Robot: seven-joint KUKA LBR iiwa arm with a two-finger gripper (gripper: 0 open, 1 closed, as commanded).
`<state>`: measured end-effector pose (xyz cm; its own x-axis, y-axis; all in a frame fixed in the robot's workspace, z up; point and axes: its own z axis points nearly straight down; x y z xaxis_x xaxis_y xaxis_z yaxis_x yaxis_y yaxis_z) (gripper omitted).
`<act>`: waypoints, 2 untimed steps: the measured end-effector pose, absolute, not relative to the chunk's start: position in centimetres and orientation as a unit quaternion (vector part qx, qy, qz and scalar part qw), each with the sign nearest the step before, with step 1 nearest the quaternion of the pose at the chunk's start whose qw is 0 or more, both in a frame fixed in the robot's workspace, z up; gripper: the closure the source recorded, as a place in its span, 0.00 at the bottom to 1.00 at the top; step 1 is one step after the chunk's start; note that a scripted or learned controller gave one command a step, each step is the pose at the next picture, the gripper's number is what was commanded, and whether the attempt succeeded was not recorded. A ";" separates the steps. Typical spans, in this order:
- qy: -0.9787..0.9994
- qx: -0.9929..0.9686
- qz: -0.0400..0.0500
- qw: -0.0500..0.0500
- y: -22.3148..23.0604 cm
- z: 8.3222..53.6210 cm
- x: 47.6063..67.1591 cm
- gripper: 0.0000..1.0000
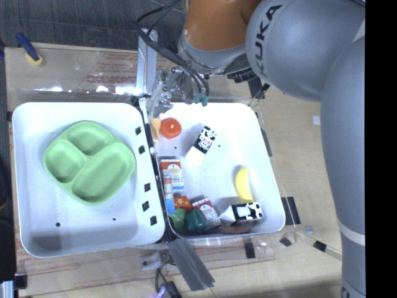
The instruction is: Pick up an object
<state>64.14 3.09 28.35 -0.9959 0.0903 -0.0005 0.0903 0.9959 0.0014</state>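
The banana [243, 184] lies in the right bin [263, 166], long axis running near to far. The gripper [162, 104] hangs over the bin's far-left corner; its opening I cannot tell.

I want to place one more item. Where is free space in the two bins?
Left bin: bare floor around the green plate, mostly below it. Right bin: open middle between the banana and the carton. Its bottom edge and the corner under the gripper are crowded.
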 end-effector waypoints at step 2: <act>0.998 0.062 0.001 0.001 22.3 24.7 60.6 1.00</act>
<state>60.62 22.27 24.73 -0.9923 0.1239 -0.0018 0.1239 0.9923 0.0027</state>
